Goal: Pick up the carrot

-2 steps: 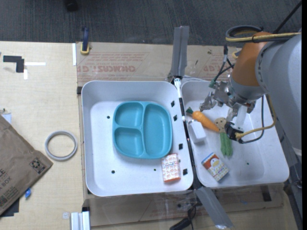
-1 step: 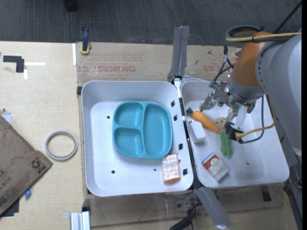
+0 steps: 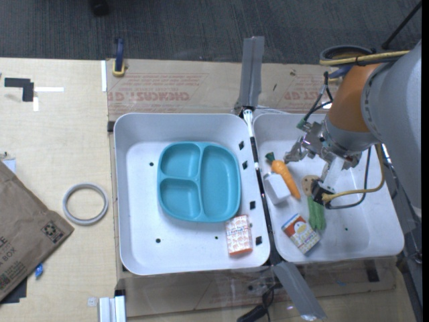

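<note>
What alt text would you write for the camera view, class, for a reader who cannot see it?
A toy carrot lies in the right white bin, with the robot's gripper poised just beside it. The left white bin holds a blue divided plate and a small snack packet.

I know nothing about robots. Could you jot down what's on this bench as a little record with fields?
arm: grey arm with orange band, over the right white bin
gripper: above the right bin, beside the carrot
target: orange carrot with green top, lying in the right bin, not held
also right bin: white block, small carton, green item
left white bin: teal divided plate, small snack packet
</note>
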Motion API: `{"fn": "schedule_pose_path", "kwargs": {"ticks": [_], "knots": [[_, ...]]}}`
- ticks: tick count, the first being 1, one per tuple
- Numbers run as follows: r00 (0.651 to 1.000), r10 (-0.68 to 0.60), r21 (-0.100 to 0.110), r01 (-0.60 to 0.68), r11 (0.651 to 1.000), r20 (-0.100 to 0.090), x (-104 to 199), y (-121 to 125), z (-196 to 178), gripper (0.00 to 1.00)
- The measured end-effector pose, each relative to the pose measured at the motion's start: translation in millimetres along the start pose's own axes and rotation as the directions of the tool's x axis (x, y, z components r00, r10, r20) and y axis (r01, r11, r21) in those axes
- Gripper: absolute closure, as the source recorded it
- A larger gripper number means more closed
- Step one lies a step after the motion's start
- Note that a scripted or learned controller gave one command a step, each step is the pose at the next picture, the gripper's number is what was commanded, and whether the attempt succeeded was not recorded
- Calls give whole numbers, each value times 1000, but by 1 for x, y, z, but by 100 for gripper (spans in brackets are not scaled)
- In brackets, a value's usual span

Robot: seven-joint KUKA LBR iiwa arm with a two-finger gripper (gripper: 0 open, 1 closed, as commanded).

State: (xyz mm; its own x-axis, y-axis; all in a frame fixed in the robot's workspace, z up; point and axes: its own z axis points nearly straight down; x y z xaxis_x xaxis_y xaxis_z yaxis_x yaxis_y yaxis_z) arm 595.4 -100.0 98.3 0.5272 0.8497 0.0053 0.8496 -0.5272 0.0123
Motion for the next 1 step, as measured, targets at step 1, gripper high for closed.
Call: {"fn": "schedule_pose_path", "kwargs": {"ticks": [1], "knots": [[859,-512,2,512,859,5,-8,-16,1,0]]}}
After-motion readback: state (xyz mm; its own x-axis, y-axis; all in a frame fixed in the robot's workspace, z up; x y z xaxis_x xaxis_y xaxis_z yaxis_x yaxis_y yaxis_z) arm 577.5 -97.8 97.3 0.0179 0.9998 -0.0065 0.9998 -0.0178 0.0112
